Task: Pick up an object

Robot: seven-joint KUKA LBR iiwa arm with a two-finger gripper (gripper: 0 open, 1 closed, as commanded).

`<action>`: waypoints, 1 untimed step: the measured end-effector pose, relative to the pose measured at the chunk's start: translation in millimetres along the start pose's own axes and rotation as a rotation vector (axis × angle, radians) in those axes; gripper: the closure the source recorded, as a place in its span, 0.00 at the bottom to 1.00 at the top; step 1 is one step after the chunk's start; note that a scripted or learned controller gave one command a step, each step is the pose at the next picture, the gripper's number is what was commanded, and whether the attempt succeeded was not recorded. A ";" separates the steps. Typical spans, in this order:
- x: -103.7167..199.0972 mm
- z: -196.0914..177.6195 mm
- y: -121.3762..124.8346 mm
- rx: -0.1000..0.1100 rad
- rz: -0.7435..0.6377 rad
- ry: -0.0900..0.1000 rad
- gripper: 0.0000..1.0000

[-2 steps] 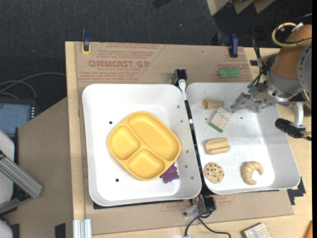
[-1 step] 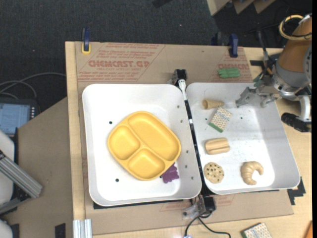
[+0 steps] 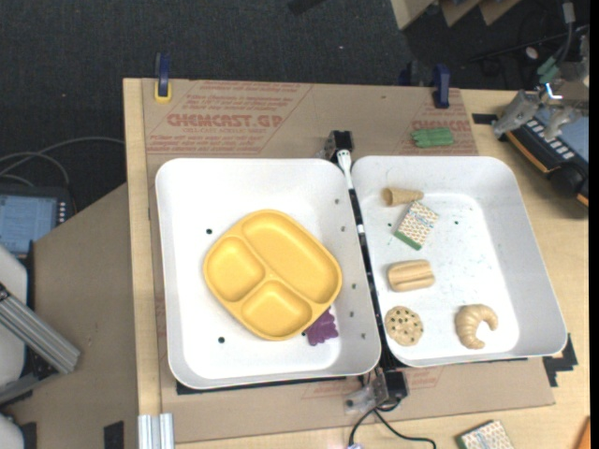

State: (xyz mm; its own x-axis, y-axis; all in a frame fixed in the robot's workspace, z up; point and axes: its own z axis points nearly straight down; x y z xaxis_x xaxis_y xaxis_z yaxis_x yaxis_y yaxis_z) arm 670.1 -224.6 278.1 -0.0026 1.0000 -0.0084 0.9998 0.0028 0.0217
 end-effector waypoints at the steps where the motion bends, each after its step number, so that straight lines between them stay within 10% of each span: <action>1: 8.5 181.3 -10.4 0.037 0.001 0.021 0.00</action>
State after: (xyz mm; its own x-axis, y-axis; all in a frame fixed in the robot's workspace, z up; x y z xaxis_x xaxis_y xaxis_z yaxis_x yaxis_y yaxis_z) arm 663.7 -217.7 96.6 -0.0019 0.9999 0.0130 0.9999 0.0021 -0.0150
